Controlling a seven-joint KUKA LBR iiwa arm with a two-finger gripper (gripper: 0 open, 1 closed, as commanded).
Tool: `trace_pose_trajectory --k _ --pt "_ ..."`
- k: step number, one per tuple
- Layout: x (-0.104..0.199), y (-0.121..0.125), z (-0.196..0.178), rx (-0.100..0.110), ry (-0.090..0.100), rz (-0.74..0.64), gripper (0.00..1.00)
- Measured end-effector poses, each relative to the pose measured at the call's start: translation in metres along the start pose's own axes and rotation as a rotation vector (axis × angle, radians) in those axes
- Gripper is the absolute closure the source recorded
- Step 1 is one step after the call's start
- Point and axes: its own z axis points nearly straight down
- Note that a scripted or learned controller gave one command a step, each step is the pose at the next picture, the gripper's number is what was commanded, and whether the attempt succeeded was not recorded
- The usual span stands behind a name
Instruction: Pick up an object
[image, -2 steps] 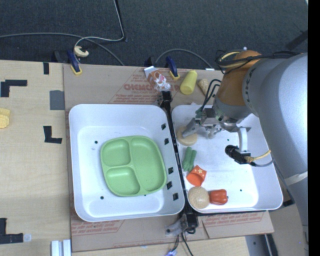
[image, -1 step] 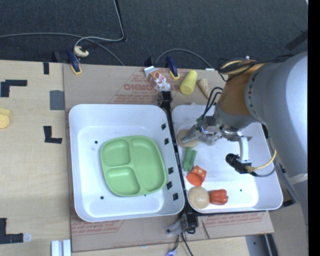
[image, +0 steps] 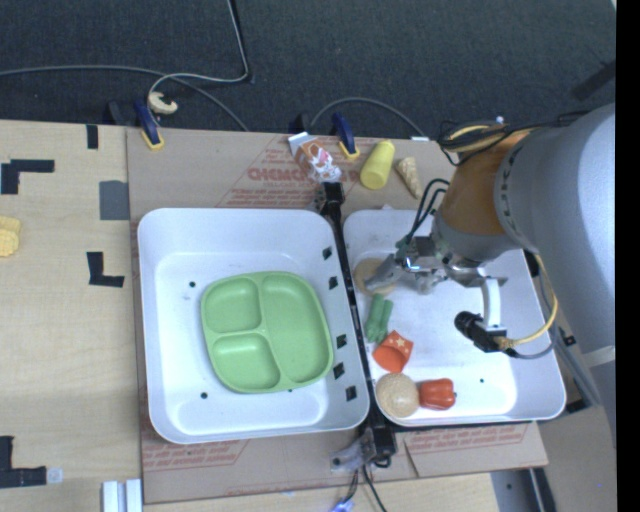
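Because my big grey arm (image: 560, 190) hangs over the right bin (image: 530, 395), much of that bin's top part is hidden, and a pale thing (image: 372, 270) under my pincer is hard to make out. I count two white bins. The left bin (image: 170, 250) holds one green plate (image: 266, 331) with three parts. In the right bin I count four small things: one green stick (image: 379, 318), one orange piece (image: 393, 350), one tan ball (image: 397, 394) and one red piece (image: 436, 393). My pincer (image: 392, 274) is low by the bin's left wall, just above the green stick. I cannot tell if it is grasping anything.
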Motion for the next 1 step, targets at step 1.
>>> trace_pose_trajectory --k 1 --pt "0.0073 -0.0179 0.0043 0.011 -0.003 0.001 0.00"
